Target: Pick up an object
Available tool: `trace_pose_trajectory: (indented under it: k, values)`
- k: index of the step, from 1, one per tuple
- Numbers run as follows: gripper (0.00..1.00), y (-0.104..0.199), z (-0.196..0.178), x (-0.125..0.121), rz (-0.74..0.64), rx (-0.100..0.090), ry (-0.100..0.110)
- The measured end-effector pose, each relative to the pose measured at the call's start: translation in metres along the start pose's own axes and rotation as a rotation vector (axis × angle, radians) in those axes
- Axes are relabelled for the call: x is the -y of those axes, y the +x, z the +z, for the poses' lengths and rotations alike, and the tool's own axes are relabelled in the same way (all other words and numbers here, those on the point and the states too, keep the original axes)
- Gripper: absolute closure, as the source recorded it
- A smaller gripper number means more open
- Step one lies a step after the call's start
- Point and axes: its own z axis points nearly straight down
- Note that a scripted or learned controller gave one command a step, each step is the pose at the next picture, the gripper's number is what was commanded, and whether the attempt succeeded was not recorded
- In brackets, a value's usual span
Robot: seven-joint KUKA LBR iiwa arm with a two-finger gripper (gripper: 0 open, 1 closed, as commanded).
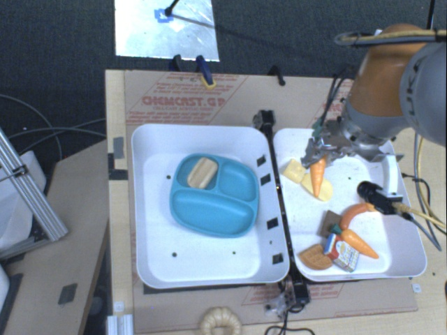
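Apparently mid-grasp, the end effector (320, 152) pinches the top of an orange carrot (318, 177) in the right bin (412, 257); next, I judge, comes a straight lift.

The arm (401, 82) is running off the right edge, so its base is lost. Its wrist is covering the back of the right bin (405, 257) and the top of the end effector (320, 152). The carrot's (318, 176) upper tip is disappearing among the fingers, too small to tell any contact. A pale ring (222, 322) is being cut by the bottom edge.
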Motion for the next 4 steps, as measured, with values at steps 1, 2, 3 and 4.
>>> trace_pose_trajectory:
  k: [1, 2, 3, 4]
  values:
    - [1.00, 0.054, 0.009, -0.026, 0.000, 0.000, 0.001]
    - [1.00, 0.106, 0.015, -0.058, 0.000, -0.001, 0.000]
    - [1.00, 0.147, 0.014, -0.077, 0.001, -0.001, 0.000]
    - [1.00, 0.129, 0.006, -0.073, 0.010, 0.002, 0.001]
